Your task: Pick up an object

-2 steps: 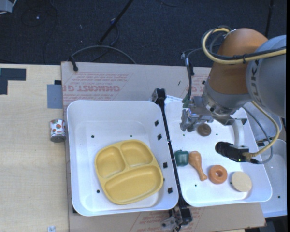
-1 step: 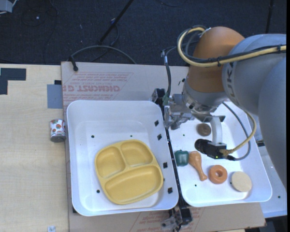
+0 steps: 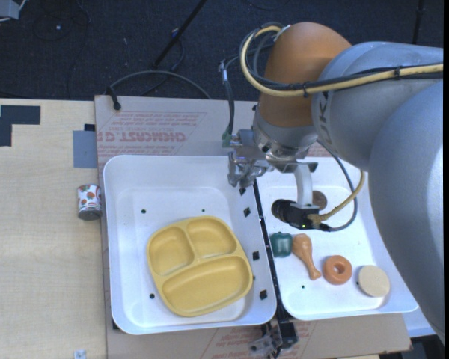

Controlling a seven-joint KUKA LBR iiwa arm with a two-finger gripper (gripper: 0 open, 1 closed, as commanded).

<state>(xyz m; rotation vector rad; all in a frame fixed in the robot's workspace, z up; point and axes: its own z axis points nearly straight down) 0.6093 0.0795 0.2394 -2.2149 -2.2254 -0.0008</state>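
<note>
Looking down on a pale wooden bench (image 3: 37,275) carrying two shallow white bins side by side on a sheet of printed cardboard (image 3: 157,129). Reaching in from the view's right with the grey arm (image 3: 393,126), bending below the orange band (image 3: 307,58), and hanging the pincer (image 3: 242,174) low over the far end of the ridge between the two bins, just beside the far right corner of the left-hand bin (image 3: 120,200). Being unable to tell the pincer's state, released or clenched, from this slant. Finding a yellow three-compartment plate (image 3: 200,264) lying flat in the left-hand bin, toward its near right part and well apart from the pincer. Finding, in the right-hand bin (image 3: 337,234), a row of small things along the near side: a teal piece (image 3: 281,244) just beside the dividing wall, a tan toy drumstick (image 3: 307,254) lying right next to it with the thick end toward the far side, an orange doughnut (image 3: 337,269) near the drumstick's thin end, and a pale round biscuit (image 3: 373,280) just beside the doughnut, closing the row on the right. Glimpsing a brown round thing (image 3: 316,199) farther back in that bin, too hidden for naming. Noting a small spotted can (image 3: 88,200) lying on the bench just outside the left-hand bin's left wall, with a grey patch (image 3: 82,148) and a dark blue patch (image 3: 11,122) marking the bench farther back.
</note>
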